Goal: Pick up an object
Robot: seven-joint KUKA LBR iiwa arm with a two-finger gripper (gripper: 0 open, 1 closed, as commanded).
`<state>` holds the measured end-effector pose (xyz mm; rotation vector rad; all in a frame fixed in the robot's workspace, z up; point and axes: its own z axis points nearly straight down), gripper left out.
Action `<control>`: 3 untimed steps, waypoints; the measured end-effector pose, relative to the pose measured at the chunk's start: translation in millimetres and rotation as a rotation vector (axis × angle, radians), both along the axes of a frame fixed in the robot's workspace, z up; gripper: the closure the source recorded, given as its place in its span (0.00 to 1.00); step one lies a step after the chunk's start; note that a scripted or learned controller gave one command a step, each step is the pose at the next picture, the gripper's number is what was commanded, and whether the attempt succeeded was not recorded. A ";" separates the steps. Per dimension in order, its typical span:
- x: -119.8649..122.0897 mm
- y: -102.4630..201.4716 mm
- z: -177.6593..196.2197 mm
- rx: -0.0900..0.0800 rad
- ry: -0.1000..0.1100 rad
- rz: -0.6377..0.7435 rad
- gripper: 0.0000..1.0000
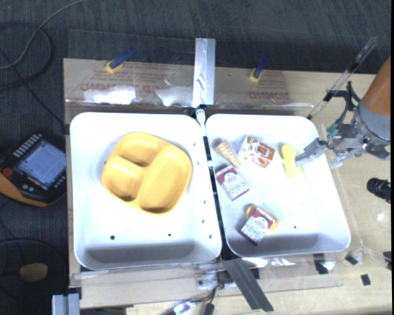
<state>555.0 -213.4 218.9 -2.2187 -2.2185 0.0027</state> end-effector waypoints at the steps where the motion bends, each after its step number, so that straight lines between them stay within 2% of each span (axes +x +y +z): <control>1: 50.9 3.6 -119.2 0.004 0.000 0.015 0.00; 2: 50.3 3.2 -113.6 0.002 0.004 0.015 1.00; 3: 41.9 2.7 -65.6 -0.001 -0.001 0.071 1.00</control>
